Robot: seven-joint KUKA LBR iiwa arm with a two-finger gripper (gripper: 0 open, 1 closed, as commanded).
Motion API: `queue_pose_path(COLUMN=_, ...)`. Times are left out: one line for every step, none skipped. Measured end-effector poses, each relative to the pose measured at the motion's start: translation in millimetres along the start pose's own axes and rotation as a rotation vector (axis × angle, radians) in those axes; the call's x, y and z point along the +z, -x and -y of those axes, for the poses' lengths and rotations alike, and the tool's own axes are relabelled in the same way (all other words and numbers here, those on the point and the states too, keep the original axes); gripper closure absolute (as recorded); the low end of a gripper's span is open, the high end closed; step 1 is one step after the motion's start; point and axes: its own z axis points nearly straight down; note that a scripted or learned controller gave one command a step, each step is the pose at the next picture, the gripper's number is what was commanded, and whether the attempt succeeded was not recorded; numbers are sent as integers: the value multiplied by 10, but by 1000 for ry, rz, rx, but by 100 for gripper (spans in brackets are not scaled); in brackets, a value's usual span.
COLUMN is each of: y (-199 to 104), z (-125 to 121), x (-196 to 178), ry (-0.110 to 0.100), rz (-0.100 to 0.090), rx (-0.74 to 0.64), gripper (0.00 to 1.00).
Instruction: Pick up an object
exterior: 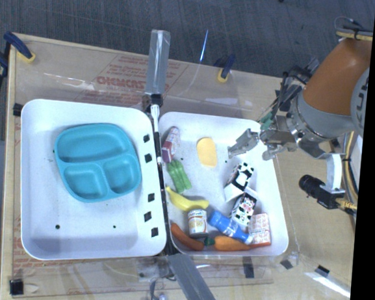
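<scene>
My gripper [255, 146] hangs over the upper right part of the right bin [275, 186], open, with nothing between its fingers. Just below it lies a black-and-white patterned carton [239, 177]. To its left rests a yellow piece [207, 151]. Further left, near the divider, are a red can [170, 143] and a green object [179, 175]. Along the front of the bin lie a banana [186, 201], a small jar [197, 222], a blue bottle [229, 225], a carrot [231, 244], a second cow-patterned carton [244, 210] and a pink package [260, 229].
The left bin [32, 204] holds a blue divided plate [98, 161]. The arm's orange band [334, 77] rises at the right above the bin's far right corner. Blue clamps [17, 45] hold the bench sheet at the back.
</scene>
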Motion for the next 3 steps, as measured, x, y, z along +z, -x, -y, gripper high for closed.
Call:
queue_pose_path(y=217, z=-276, x=1638, ry=13, rz=1, rx=91, gripper=0)
queue_pose_path(y=194, z=-928, x=1806, ry=2, rz=0, rx=-43, gripper=0)
queue_pose_path(y=181, z=-936, x=1718, ry=-1, rz=0, rx=-50, gripper=100)
